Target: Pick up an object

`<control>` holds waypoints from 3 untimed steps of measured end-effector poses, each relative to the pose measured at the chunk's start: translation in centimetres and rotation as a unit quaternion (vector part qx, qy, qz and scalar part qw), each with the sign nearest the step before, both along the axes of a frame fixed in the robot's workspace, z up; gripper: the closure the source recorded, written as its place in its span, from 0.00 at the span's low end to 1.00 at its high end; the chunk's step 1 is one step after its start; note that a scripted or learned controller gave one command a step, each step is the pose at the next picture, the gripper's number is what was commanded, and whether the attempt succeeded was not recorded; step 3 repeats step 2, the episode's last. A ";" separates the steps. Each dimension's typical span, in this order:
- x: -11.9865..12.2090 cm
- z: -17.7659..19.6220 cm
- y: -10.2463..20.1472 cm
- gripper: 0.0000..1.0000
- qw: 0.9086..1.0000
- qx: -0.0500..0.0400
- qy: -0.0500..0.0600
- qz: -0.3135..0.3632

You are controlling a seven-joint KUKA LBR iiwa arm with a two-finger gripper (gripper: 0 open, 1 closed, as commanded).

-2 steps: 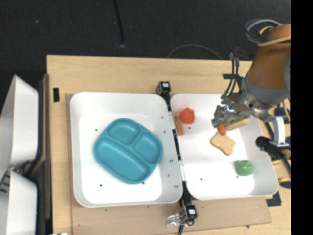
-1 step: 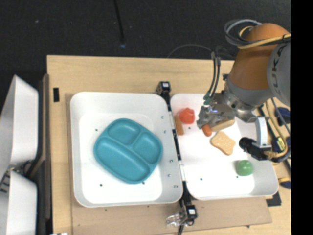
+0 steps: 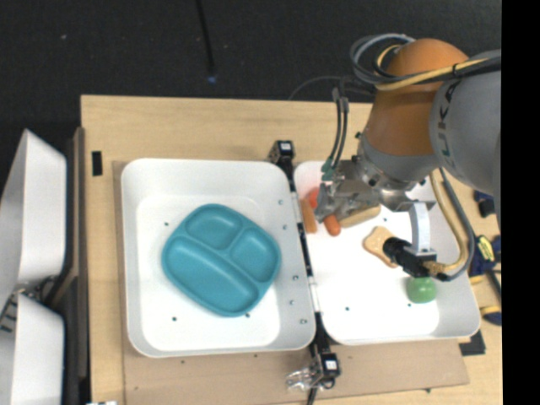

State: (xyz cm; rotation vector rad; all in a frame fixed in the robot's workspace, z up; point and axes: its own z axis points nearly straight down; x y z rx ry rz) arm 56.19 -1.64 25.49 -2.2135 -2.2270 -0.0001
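Note:
My gripper (image 3: 336, 199) hangs low over the far left part of the right bin (image 3: 371, 315), under the orange band of the arm. Small orange and red pieces (image 3: 332, 225) lie right beside and below it, against the bin's left wall. A tan toast-like piece (image 3: 376, 245) lies just right of them, with a tan bit (image 3: 361, 215) showing at the gripper's edge. A green ball (image 3: 420, 289) rests nearer the front right. The gripper body hides whatever is directly under it.
The left bin (image 3: 143, 327) holds a teal divided plate (image 3: 221, 258). A black cable end (image 3: 407, 258) from the arm dangles over the right bin between the toast piece and the green ball. Clips (image 3: 282, 151) sit where the bins meet.

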 end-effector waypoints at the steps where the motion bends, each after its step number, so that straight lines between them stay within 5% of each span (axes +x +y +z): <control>1: 1.5 0.1 4.5 1.00 1.000 0.000 -0.001 0.001; 2: 2.7 -1.8 9.6 1.00 1.000 -0.001 -0.001 0.000; 3: 2.7 -1.8 9.6 1.00 1.000 -0.001 -0.001 0.000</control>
